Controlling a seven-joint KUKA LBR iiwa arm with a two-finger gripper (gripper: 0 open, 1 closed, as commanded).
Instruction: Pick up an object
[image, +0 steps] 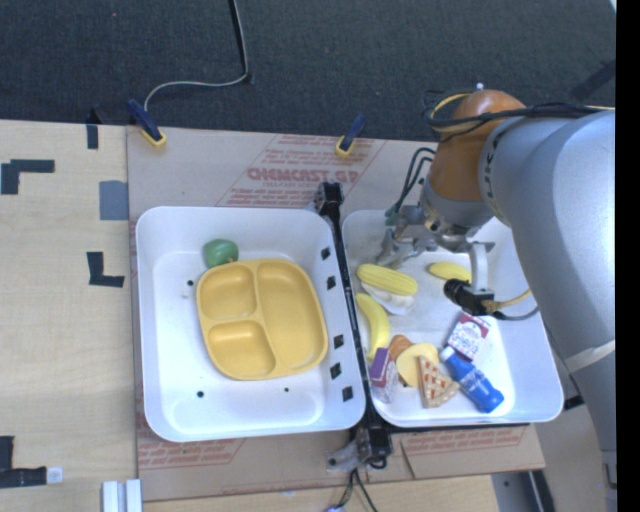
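My gripper (397, 243) hangs low over the back left part of the right bin (520, 300), just behind a yellow corn cob (387, 280). Whether it touches the cob I cannot tell. A banana (373, 318) lies in front of the cob along the bin's left wall. A small yellow piece (447, 270) lies to the gripper's right. Toward the front lie a white and red carton (466, 336), a blue bottle (473, 386), a pizza slice (436, 381) and a purple box (381, 367).
The left bin (160, 300) holds a yellow divided plate (262, 317) and a green object (221, 252) behind it. The grey arm (560, 230) covers the right bin's right side. A black divider (340, 290) separates the bins. Yellow clamps (148, 124) hold the cardboard at the back.
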